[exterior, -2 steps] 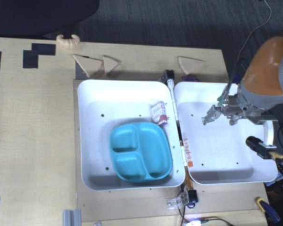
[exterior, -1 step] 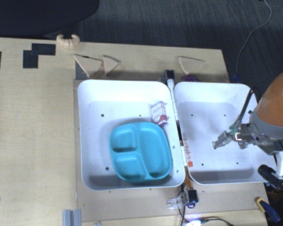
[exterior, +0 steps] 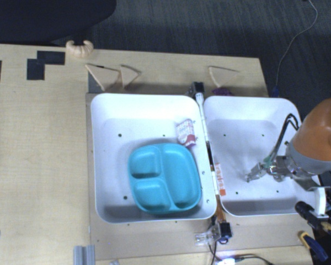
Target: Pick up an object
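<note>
Blue divided tray (exterior: 164, 177), lower centre of frame, lies flat in the left bin (exterior: 107, 148); a small packet (exterior: 186, 132) sits just beside its upper right. Expect the tray rigid, light, slippery: take its raised rim. Your hand (exterior: 255, 174) hovers over the right bin (exterior: 248, 117), fingers apparently parted, gripping nothing.

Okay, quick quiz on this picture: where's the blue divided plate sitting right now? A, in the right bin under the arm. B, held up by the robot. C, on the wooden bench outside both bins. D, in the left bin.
D: the blue divided plate lies flat on the floor of the left bin, near a small packet, while the gripper is over the right bin.
</note>
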Action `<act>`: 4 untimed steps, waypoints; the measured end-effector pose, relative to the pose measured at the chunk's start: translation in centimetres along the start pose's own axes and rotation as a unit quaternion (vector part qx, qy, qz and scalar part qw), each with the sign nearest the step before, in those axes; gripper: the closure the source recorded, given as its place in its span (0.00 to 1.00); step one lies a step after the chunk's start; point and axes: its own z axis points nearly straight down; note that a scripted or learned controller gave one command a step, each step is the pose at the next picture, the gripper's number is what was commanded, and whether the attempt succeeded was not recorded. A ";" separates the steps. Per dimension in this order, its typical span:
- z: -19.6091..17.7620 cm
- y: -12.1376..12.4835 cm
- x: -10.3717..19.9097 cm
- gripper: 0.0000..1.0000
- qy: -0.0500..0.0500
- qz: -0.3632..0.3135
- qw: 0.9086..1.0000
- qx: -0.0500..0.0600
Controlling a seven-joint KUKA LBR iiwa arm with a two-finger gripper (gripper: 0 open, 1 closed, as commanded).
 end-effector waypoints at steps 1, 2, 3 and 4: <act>-1.2 0.2 0.0 1.00 -0.001 0.000 1.000 -0.003; -6.4 4.4 5.4 1.00 0.000 -0.001 1.000 0.002; -5.5 0.0 2.3 1.00 0.000 0.000 1.000 0.003; -9.7 3.1 10.3 1.00 0.001 -0.001 1.000 0.002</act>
